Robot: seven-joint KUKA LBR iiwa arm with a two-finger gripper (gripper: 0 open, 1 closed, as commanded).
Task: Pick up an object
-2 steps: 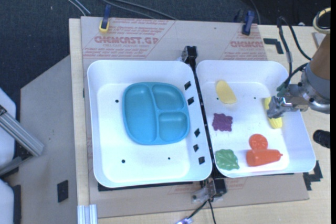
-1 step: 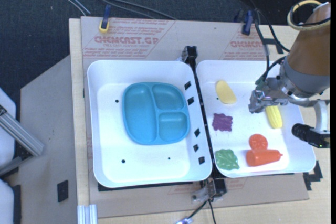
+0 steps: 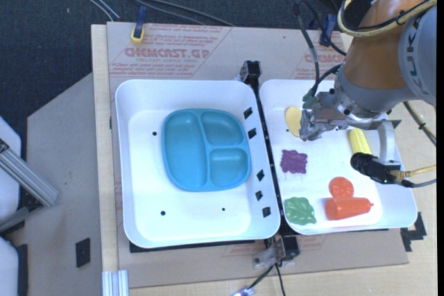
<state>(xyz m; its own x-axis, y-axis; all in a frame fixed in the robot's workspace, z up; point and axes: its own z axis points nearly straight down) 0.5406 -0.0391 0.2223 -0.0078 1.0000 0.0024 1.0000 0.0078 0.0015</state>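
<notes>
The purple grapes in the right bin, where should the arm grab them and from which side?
Take the purple grapes from straight above, across the narrower left-right width. The bunch lies flat and low on the right bin floor, apart from the green piece below it, so there is likely room on both sides.

Slanted overhead view of both bins (image 3: 132, 149)

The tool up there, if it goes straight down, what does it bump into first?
Probably the yellow thing right under the tool, at the top of the right bin. Height is hard to judge.
</notes>
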